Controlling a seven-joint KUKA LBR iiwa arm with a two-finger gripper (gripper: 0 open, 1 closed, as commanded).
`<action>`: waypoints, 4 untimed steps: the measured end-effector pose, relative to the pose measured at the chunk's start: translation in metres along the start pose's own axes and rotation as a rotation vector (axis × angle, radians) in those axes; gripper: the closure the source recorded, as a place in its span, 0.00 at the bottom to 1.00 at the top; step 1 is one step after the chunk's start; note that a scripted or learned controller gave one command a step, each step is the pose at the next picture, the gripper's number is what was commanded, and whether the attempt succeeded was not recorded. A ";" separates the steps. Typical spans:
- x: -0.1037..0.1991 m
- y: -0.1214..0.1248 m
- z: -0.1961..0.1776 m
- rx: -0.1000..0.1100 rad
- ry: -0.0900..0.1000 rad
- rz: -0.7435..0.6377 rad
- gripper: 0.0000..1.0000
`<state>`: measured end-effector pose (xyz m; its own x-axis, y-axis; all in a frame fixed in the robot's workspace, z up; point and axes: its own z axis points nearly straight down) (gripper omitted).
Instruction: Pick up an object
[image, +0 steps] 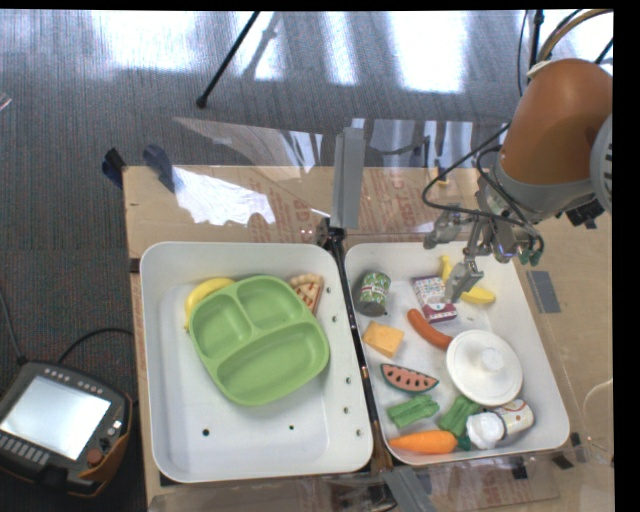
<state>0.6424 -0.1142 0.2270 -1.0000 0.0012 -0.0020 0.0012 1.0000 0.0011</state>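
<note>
Two white bins side by side: the left bin (170, 400) holds a green divided tray (258, 338), with a banana (203, 293) and a pizza slice (307, 291) tucked at its upper edge; the right bin (535, 370) holds the small toys. Gripper (463, 283): hanging over the upper right part of the right bin, fingers pointing down and nothing visibly between them; whether they are spread or closed cannot be told from this slant. Nearest candidates: a small pink-and-white carton (433, 297) just left of the fingertips, a yellow piece (479, 295) just right of them, a sausage (429, 329) below. Other contents: green can (373, 293), cheese wedge (384, 339), watermelon slice (408, 378), white lidded pot (484, 366), green pieces (413, 410), carrot (424, 442), small bottle (497, 424). Likely target: the carton, long axis running from upper left to lower right of the frame, lying flat. Handling note: the descent should centre over the carton, with the fingers closing across its short sides and clear of the sausage touching its lower edge, which could otherwise be pinched or nudged.
</note>
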 end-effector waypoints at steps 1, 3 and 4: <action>0.045 0.009 0.141 -0.001 0.005 0.069 0.00; 0.042 0.011 0.130 -0.001 0.000 0.063 0.00; 0.029 0.020 0.139 0.000 -0.002 0.182 0.00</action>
<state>0.6133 -0.0944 0.0881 -0.9833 0.1819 -0.0040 0.1819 0.9833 0.0018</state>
